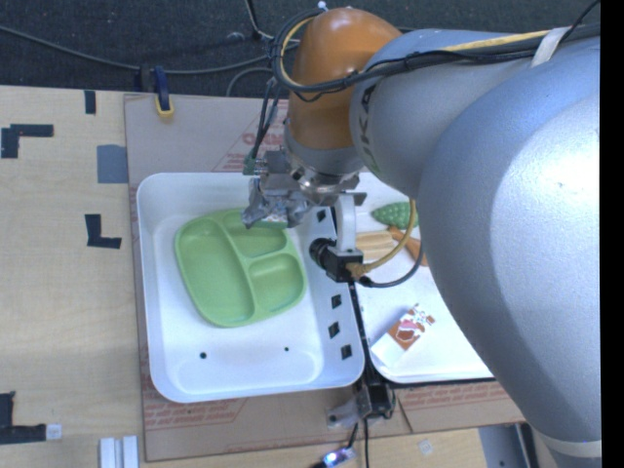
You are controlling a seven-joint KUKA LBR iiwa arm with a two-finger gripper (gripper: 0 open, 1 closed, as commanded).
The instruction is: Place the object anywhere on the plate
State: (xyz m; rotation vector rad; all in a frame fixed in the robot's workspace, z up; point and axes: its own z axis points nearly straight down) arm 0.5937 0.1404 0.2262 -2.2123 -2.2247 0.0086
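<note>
- Camera view, arm: one grey arm (487, 164) with an orange band (336, 57) above the wrist, reaching in from the right and covering most of the right bin.
- Hand: one, (268, 208), low over the far edge of the plate; whether it is open or closed, and whether it has hold of anything, cannot be told from here.
- Bins: two shallow white bins side by side, the left bin (244, 378) fully seen, the right bin (439, 364) partly hidden beneath the arm.
- Plate: one green plate (239, 266) with three compartments, lying flat in the left bin, its long axis running from far left to near right.
- Loose objects, right bin: three counted. One green leaf-like item (395, 213) at the far side; one orange stick-like piece (385, 242) just beside it, long axis roughly left to right; one small red and white item (409, 328) nearer, well apart from the other two.
- Surface: pale wood tabletop (58, 291) with black tape marks; brown cardboard sheet (195, 139) under the bins.
- Room: dark carpet (117, 18) beyond the far edge, black cables lying on it.
</note>
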